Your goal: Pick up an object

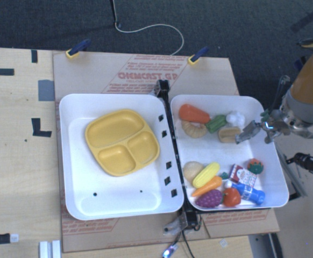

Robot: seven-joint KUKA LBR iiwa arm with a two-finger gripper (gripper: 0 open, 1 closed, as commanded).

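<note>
**Poised at the right bin's rim**

My arm [301,98] comes in from the right, its orange band high by the frame's edge and the grey wrist angled down and leftward toward the right bin [277,160]. My gripper [257,130] sits over that bin's right wall, about level with the far row of toys. One grey finger [246,132] slants down and left into the bin, and a second prong [268,135] points down beside it with a gap between them, so I read the fingers as spread. Nothing lies between them.

The pickable things crowd the right bin. On the far side are an orange carrot-like piece [193,113], a tan shell-shaped piece [194,129], a green piece [217,123], a small white piece [235,117] and a beige piece [229,135], which lies just left of my slanted finger. On the near side are a corn cob [205,174], a small carrot [207,186], purple grapes [210,199], a red tomato [232,197], a red and white carton [241,175] and a blue item [251,193].

The left bin [73,144] holds a yellow divided plate [122,141], well apart from me.
</note>
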